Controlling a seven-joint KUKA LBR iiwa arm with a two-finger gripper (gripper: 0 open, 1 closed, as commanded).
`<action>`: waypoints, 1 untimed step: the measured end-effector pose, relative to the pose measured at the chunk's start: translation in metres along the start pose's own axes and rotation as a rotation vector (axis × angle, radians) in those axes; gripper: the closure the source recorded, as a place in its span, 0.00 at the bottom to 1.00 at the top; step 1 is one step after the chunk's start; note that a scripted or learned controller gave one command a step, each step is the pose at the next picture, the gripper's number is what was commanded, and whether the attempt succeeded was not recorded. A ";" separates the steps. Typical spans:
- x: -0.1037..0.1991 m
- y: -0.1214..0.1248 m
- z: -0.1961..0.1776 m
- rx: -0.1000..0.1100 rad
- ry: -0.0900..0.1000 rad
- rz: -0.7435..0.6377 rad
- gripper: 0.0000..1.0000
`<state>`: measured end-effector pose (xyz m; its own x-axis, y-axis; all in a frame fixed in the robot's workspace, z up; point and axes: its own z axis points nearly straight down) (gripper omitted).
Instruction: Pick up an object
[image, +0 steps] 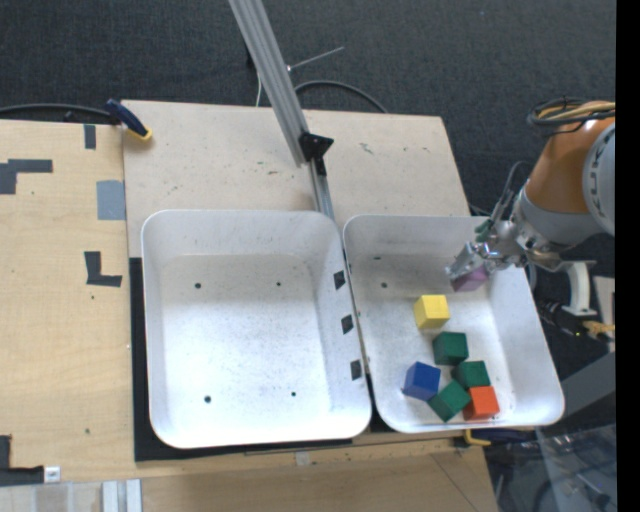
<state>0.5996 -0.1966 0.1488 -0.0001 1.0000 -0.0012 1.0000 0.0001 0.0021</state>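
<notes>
At the far left lies a pale wooden tabletop (50, 300) marked with dark tape pieces, and near its top a small blue and yellow clamp (128, 119) sits at the corner of the lighter board (220, 160). A black cable (40, 110) trails along the carpet above it.

The left bin (160, 240) rests on that board, its white floor speckled with dark scuffs. A grey metal rail (275, 75) slants down from the top of the view and ends at the seam between the two bins.

The right bin (400, 232) carries all the blocks. A yellow cube (432, 310) sits alone near the middle. Below it a green cube (451, 347) stands, then a blue cube (421, 380) to its lower left. In the near right corner a tight cluster forms: another green block (450, 400), a third green one (472, 374) and an orange cube (483, 402), all touching or just beside each other.

Further right, the gripper (470, 268) hangs over the upper right part of that bin, just inside its right wall. A small purple block (472, 279) shows at its tips, seemingly pinched between the fingers, above and to the right of the yellow cube. Behind it the arm (570, 190), with its orange band, reaches in from the right edge.
</notes>
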 end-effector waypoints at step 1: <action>0.004 0.002 -0.043 0.000 0.000 -0.001 1.00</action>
<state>0.6012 -0.1929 0.1915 -0.0014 1.0000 -0.0007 1.0000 0.0014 0.0025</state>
